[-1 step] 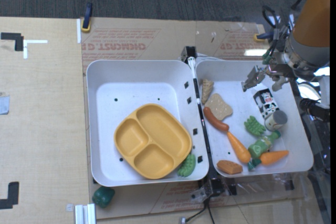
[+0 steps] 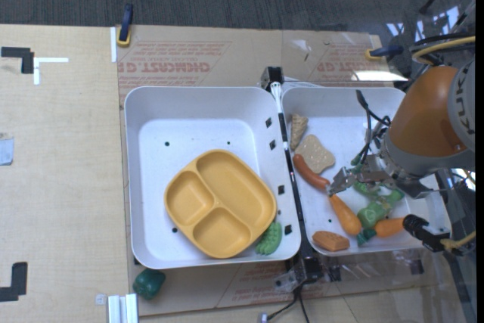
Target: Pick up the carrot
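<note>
Two carrots lie in right bin (image 2: 318,96); gripper (image 2: 342,181) hovers just above nearer carrot (image 2: 346,215), approach step, finger spread cannot be told; next: descend, close.

Glossy plastic tray (image 2: 219,202), white bins (image 2: 147,163)

Orange carrot (image 2: 345,214), flat and slanted in the right bin, possibly touching the green piece.

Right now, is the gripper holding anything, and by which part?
Nothing is held. The gripper hangs just above the top end of a carrot in the right bin.
</note>
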Robot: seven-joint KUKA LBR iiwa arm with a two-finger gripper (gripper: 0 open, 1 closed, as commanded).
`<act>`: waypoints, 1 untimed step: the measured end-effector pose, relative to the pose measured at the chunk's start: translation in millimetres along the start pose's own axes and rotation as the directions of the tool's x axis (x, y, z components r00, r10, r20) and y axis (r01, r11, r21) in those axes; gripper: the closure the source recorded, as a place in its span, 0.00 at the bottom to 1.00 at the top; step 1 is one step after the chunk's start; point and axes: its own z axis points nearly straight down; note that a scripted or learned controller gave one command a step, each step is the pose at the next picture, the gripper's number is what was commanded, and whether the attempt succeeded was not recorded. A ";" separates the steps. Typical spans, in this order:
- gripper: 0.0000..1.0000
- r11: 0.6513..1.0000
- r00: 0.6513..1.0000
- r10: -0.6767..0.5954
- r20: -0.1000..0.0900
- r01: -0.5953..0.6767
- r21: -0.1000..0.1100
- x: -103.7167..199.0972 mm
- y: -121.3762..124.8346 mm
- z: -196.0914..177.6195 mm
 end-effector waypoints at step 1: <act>0.00 0.999 0.999 0.053 0.000 -0.053 -0.001 13.3 -28.5 19.8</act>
